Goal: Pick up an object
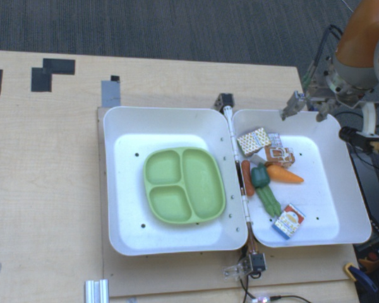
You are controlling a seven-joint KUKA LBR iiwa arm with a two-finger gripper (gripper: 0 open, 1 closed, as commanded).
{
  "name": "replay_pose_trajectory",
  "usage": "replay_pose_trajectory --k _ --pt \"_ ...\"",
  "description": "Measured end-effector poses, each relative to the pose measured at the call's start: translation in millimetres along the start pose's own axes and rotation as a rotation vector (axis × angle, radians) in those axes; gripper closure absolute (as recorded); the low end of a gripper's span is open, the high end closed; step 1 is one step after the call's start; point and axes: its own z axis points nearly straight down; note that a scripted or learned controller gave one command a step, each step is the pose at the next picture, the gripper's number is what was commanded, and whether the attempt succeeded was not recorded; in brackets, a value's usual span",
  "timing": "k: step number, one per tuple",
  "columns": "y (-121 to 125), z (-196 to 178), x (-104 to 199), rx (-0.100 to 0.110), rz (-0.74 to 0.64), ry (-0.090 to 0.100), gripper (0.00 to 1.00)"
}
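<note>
The gripper [308,106] hangs over the far rim of the right bin [341,232], its fingers spread with nothing between them. The objects sit below and to its left in the picture, crowded against the bin's inner wall: a carrot [284,175] touches a green vegetable [264,189], a patterned box [253,141] lies just beside a small packet [279,154], and a carton [288,221] lies a little apart. A descent into the cluster will likely nudge neighbours or pinch two pieces; the round carrot could squirt from the fingers, and the wall blocks one finger.
</note>
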Motion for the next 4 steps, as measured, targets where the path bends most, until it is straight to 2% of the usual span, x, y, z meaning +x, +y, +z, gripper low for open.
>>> replay_pose_trajectory --k 1,3,4 --pt "-49 111 -19 -0.015 0.000 -0.001 0.00" --pt "-66 115 0 -0.024 0.001 -0.001 0.00" --pt "-80 115 4 -0.020 -0.001 0.000 0.00"
